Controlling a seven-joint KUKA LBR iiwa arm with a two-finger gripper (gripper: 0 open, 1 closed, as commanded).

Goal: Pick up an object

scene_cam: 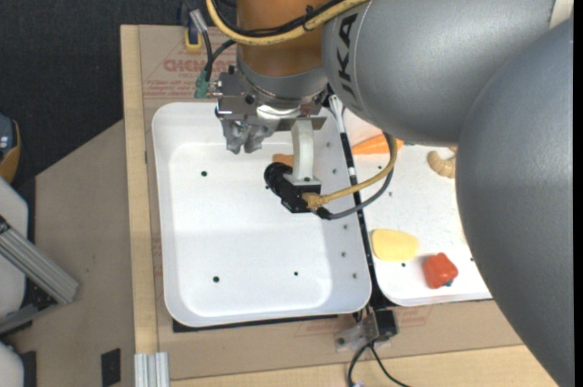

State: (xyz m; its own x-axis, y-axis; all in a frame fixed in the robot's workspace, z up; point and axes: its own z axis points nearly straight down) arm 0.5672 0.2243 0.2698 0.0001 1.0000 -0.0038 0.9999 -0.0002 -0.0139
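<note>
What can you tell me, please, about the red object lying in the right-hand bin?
The red object is small, blocky and slightly irregular, with a matte, rubbery or plastic-looking surface in a bright orange-red. It lies on the floor of the right bin, near that bin's front edge. A pale yellow rounded piece lies close beside it, apart from it. Nothing touches the red object except the bin floor. The gripper is well away, over the left bin.

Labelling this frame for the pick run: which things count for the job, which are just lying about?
Job:
- claw, over the left bin
- yellow piece, red piece, orange piece, tan piece, candidates in the right bin

Lying about:
- cardboard sheet under the bins
- black cable at the front edge
</note>
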